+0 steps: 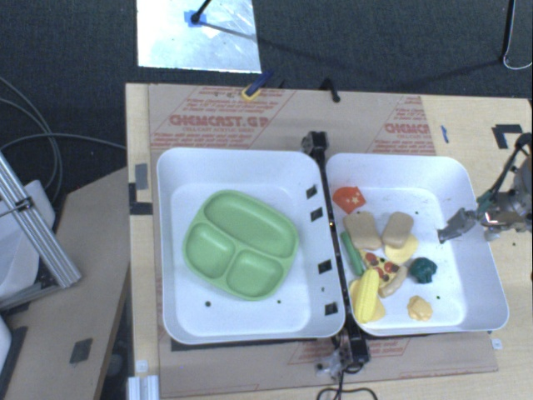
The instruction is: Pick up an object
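The right bin holds several toy foods. A red piece lies near its back left. Two tan bread slices sit side by side, with a green bean, a pizza slice and a yellow corn cob in front of them. A teal piece and a small yellow piece lie toward the front right. My gripper hangs over the bin's right side, right of the bread and above the teal piece, with nothing seen in it.
The left bin carries a green divided plate. A black divider with clips runs between the bins. Cardboard lies under both bins, and a metal frame stands at the far left.
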`<state>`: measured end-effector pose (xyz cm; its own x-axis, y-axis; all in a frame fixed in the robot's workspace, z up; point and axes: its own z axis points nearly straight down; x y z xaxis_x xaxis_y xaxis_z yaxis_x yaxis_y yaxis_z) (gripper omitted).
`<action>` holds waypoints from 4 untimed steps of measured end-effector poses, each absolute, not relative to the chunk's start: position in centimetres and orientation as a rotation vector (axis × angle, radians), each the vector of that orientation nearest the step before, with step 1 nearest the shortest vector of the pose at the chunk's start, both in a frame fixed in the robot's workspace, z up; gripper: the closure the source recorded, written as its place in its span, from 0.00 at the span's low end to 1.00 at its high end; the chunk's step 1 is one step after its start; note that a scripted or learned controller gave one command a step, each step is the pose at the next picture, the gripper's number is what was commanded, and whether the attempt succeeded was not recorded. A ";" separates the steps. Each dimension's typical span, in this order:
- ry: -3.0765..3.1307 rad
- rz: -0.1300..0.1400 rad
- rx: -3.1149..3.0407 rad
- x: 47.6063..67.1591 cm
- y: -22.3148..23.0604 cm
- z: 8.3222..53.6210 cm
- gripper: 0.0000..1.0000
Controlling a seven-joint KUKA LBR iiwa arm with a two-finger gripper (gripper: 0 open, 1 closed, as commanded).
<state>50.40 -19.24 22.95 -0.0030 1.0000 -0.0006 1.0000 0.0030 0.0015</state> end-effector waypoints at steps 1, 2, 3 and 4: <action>2.229 -0.003 2.226 48.4 -15.8 9.4 0.00; 2.233 0.017 2.199 52.2 -6.4 19.0 0.00; 2.225 0.001 2.220 48.6 -5.2 18.4 0.00; 2.221 0.002 2.220 48.7 -5.2 18.4 0.00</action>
